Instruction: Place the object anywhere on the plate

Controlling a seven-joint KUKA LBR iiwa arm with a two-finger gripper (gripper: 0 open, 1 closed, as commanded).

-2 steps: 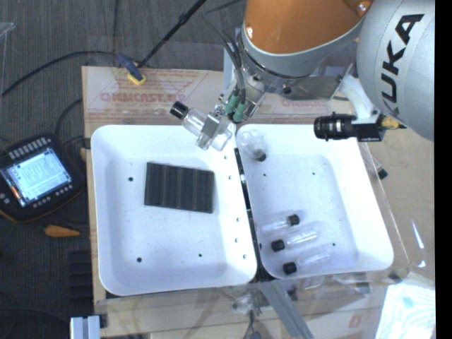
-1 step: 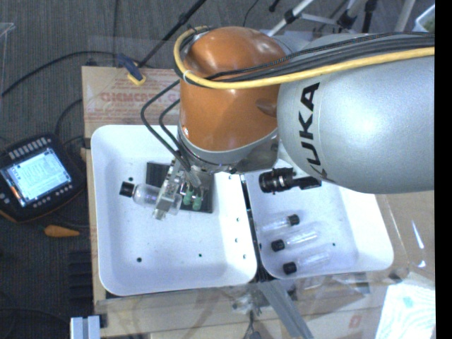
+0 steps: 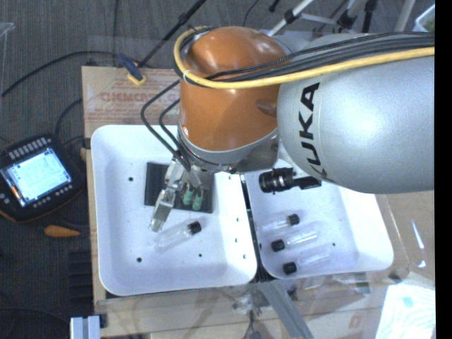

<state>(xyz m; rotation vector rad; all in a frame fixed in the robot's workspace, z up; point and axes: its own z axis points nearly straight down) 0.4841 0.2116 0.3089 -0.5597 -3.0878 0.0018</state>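
The gripper (image 3: 163,212) hangs low over the left bin (image 3: 113,260), slanting down and to the left from the wrist; from this angle it cannot be told whether it is set wide or narrow; its metal tip ends just above the bin floor, near the middle of the bin. The task's thing, a clear vial (image 3: 178,233) with a black cap, lies on its side on the white floor just below and right of that tip, cap end pointing right; whether the two touch cannot be told. The black plate (image 3: 155,182), a dark flat square, lies behind the gripper toward the far side of the same bin, partly covered by the wrist; the vial lies off it, on bare white floor. Above the gripper sits the orange band (image 3: 226,90), and the grey arm (image 3: 360,119) runs off to the right, with a yellow cable (image 3: 233,82) looped across the band; a small black cylinder (image 3: 277,181) juts from the wrist over the seam between the bins. The right bin (image 3: 367,246) holds three more capped vials (image 3: 295,240) lying side by side; a handheld pendant (image 3: 35,179) with a lit screen lies on the floor to the left.
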